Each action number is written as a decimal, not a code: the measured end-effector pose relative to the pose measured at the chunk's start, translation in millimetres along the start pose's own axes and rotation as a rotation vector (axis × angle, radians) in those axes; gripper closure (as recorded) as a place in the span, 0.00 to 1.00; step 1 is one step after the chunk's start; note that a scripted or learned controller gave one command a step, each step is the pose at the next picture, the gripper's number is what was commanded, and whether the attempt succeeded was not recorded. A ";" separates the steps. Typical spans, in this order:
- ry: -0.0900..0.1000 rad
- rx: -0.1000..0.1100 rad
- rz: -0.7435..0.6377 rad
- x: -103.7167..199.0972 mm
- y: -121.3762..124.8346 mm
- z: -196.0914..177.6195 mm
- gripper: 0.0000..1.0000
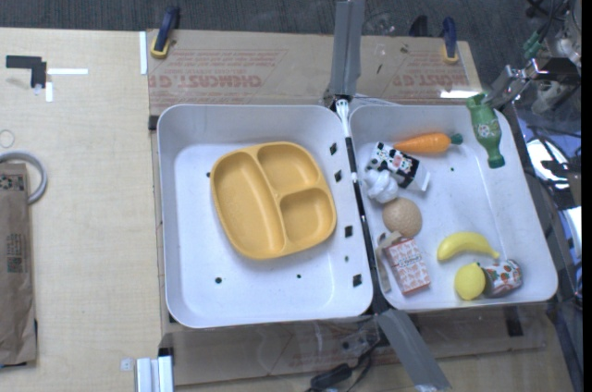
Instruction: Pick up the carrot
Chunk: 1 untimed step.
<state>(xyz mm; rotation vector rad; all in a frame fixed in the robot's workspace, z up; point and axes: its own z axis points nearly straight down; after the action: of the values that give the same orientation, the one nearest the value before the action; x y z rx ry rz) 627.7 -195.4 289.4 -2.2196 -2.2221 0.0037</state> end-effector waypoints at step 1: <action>0.000 0.001 -0.023 50.3 -31.2 102.3 0.00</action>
<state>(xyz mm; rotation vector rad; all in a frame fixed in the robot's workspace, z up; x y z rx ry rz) 596.3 -145.2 187.2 -2.1933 -2.2470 0.0043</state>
